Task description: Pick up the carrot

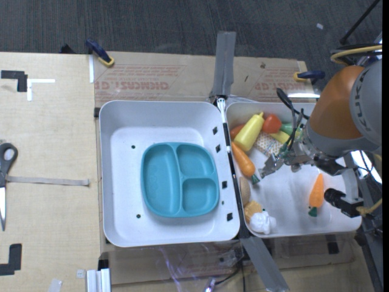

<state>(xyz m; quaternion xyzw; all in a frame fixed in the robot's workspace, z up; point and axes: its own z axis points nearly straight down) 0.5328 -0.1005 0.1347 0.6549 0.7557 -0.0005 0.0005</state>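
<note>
Carrot (243,160) lies at the left edge of the right bin (292,227); the gripper (271,165) is near it, fingers slightly open and empty.

The arm (340,114) hides the right bin's (292,224) far corner.

A teal divided tray (180,180) lies in the left bin (115,163); scissors (5,175) rest far left.

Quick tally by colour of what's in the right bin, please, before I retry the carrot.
Orange: 2, carrot by the divider, carrot under the arm.
Yellow: 1, bottle.
Red: 1, round item.
White: 1, lump.
Total: 5 clearly countable; others sit hidden behind the gripper.
</note>
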